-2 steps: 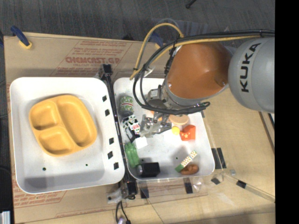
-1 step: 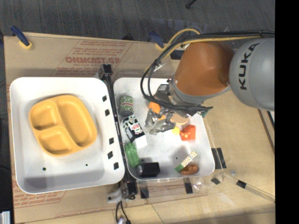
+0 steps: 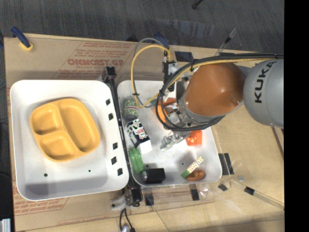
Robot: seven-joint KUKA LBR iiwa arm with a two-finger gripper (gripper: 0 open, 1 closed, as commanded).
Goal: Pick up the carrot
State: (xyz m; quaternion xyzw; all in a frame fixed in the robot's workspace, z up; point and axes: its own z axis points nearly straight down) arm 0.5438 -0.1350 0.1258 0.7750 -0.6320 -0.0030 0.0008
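The arm (image 3: 217,88) looms nearest — its gripper (image 3: 173,140) low at the right bin's (image 3: 212,151) centre. Grip state: cannot tell. The carrot (image 3: 166,111) peeks out at eleven o'clock of it, likely the target.

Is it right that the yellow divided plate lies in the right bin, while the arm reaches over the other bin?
Not quite. The camera view shows the yellow divided plate in the left bin. The arm reaches over the other bin, the right bin, which holds small items.
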